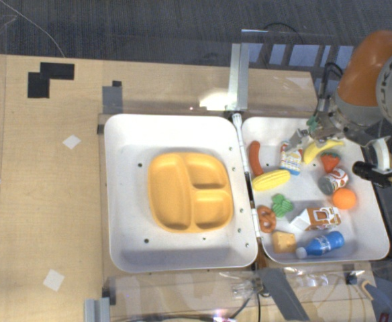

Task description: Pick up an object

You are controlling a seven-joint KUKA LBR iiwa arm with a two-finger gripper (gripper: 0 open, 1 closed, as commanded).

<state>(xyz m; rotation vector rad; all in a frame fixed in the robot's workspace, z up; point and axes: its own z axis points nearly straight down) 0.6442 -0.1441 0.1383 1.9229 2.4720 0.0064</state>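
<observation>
Left white bin [125, 200] holds just a yellow divided plastic tray [189, 190] in the middle, wide bare floor on all sides of it; right white bin [382, 240] is crowded, little free floor except a patch at the upper left corner and along the right wall. Grey arm with orange band [374, 69] comes in over the right bin's upper right corner, gripper [320, 131] low over the toys near the back wall; cannot tell how the jaws stand. Just under it a yellow toy banana [315, 149], curved, touching a small milk carton [290, 158] and a red-orange toy carrot [330, 162]. Nearby: red sausage [254, 157], yellow corn cob [270, 179], orange ball [344, 198], blue bottle [322, 244] by the front wall, brown pretzel [266, 217] by the dividing edge
</observation>
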